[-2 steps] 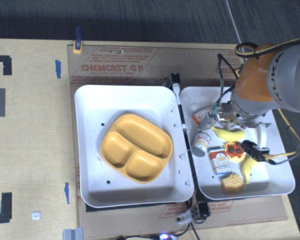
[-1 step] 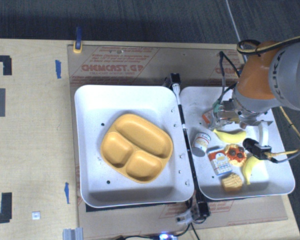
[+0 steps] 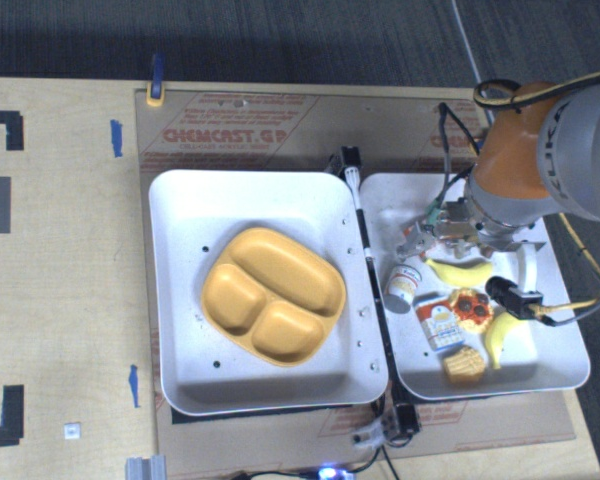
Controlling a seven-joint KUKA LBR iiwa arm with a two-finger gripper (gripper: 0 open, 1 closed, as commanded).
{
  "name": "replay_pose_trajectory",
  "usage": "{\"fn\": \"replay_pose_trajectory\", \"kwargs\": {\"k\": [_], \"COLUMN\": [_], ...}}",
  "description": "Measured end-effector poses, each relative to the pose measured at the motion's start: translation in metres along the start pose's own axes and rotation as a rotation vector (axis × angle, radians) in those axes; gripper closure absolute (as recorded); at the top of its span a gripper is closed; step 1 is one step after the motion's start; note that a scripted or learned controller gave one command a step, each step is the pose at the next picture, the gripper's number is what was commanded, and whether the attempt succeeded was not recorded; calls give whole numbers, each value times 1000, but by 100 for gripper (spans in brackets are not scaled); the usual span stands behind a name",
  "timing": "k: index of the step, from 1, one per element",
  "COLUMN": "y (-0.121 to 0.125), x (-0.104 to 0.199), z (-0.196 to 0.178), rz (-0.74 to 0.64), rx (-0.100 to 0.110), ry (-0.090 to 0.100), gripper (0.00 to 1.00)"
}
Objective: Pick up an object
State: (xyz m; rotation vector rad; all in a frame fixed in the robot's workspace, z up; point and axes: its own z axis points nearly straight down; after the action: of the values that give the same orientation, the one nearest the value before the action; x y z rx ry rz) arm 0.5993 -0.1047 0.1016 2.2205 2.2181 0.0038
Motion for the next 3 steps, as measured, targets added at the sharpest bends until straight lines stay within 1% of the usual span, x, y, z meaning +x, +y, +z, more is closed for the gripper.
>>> {"fn": "replay_pose_trajectory", "kwargs": {"k": [1, 2, 3], "y": [-47, -45, -45], "x": [-5, -6, -6], "z": [15, 4, 4], "rz": [0, 0, 0], "rx": [1, -4, -4], "ry": [1, -2, -2], "gripper": [0, 100, 0]}}
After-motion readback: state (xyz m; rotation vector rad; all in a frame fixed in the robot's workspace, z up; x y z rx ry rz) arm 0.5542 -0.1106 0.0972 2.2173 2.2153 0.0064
